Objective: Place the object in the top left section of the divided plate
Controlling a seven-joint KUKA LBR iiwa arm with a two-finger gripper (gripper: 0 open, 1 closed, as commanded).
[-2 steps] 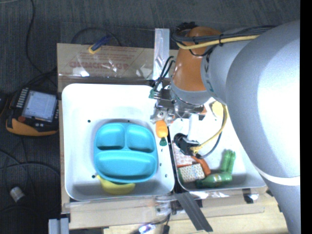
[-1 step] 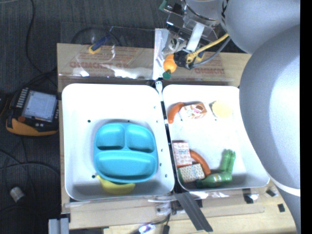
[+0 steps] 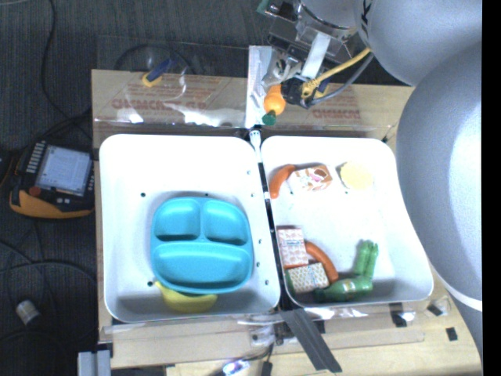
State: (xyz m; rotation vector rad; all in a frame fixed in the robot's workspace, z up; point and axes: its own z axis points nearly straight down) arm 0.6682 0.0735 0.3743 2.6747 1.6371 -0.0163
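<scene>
— Two bins on the surface, and the hand (image 3: 275, 92) hangs above their far edge, pinching a small orange carrot (image 3: 272, 103) with a green tip!
— Where's the plate?
— The blue divided plate (image 3: 203, 247) sits in the left bin (image 3: 125, 210), well apart from the carrot.

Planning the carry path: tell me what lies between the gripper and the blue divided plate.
In the camera view, the gripper holds a small carrot; between it and the plate lie the bins' rims and bare white bin floor.
</scene>
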